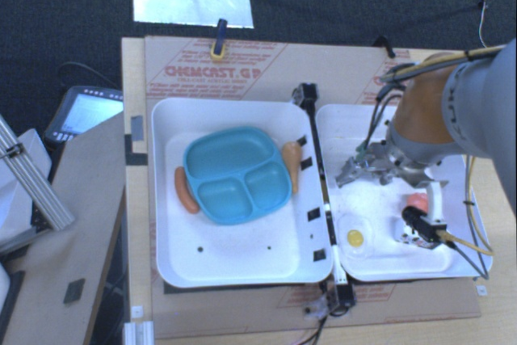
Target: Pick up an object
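Note:
In the right bin [347,121], my gripper [354,172] hangs low over the left part of the floor, with the grey arm coming in from the right. A toy fried egg [355,237], white with a yellow yolk, lies near that bin's front left corner, below the gripper and apart from it. A small pink thing [416,199] lies to the gripper's right, partly hidden by the wrist. The left bin [166,174] holds a blue divided plate [237,174], with an orange sausage [186,190] at its left and an orange carrot-like piece [292,161] at its right.
A black divider strip [317,174] runs between the two bins. The bins stand on a cardboard sheet [242,69]. A tablet [81,113] and a metal rail [32,182] lie off the bench at the left.

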Action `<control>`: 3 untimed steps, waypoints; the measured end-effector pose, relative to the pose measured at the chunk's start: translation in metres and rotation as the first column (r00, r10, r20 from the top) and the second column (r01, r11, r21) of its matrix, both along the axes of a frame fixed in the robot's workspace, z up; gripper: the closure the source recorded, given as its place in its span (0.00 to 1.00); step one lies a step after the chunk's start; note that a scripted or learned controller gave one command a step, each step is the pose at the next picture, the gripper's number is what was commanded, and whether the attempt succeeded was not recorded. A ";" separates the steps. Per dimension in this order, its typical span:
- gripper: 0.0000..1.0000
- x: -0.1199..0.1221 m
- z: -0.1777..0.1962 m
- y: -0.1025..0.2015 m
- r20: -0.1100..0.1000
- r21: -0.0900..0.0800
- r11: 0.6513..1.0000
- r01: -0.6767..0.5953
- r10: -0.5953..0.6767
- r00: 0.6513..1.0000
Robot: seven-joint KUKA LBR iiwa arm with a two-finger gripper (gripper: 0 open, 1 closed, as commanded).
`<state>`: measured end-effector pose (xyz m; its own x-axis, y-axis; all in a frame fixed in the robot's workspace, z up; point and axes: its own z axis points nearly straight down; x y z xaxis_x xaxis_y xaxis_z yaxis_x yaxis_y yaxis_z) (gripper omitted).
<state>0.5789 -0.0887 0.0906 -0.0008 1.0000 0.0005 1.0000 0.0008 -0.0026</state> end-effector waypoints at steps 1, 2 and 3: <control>1.00 0.002 0.014 0.000 0.005 -0.001 1.000 0.000 0.000 1.000; 1.00 0.007 0.077 0.003 0.009 -0.001 1.000 -0.003 0.003 1.000; 1.00 0.009 0.130 0.003 0.009 -0.002 1.000 -0.004 0.004 1.000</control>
<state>0.5874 -0.0859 0.2210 -0.0045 1.0000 -0.0010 1.0000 0.0045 0.0065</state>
